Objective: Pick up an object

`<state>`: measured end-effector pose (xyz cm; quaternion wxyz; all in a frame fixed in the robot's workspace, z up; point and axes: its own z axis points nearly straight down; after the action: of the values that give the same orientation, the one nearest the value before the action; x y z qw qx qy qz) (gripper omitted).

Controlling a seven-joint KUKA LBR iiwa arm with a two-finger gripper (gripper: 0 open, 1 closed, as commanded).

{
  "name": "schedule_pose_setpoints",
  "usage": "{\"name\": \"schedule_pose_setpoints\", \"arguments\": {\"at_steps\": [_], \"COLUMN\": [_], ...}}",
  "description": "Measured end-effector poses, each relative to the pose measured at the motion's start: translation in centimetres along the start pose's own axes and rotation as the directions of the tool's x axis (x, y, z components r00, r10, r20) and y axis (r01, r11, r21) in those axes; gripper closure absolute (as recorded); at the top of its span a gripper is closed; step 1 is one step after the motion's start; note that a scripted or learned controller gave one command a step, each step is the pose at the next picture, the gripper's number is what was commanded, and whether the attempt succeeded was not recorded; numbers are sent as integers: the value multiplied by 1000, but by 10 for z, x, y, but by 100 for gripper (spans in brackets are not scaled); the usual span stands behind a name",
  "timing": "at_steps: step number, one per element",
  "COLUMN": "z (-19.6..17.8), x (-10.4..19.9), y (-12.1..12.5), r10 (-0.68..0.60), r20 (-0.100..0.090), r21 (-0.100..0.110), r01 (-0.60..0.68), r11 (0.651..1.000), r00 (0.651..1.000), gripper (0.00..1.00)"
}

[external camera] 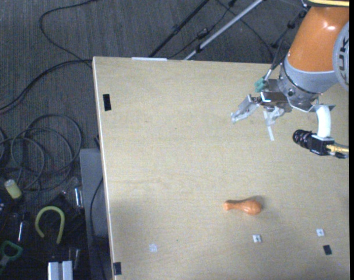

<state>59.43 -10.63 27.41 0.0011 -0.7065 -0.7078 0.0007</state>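
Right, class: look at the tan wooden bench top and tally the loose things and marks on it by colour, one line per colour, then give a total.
Orange: 1, the orange pear-shaped plastic object.
Black: 3, small black rectangular marks at the top-left, bottom-left and bottom-right.
White: 2, small white square tags.
Total: 6.

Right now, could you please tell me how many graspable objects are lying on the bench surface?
1: an orange pear-shaped object lies on the wooden surface, toward the near right, well below the tool. Nothing appears hidden, though the arm covers the far right corner.
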Motion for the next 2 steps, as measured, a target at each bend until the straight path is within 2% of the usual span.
{"name": "schedule_pose_setpoints", "arguments": {"at_steps": [1,2], "z": [60,161], "x": [-49,-83], "y": [19,64], "r10": [-28,-218], "r20": [2,3], "r21": [0,-1], "r01": [28,218], "r11": [1000,976], "r00": [1000,976], "gripper": [0,0]}}
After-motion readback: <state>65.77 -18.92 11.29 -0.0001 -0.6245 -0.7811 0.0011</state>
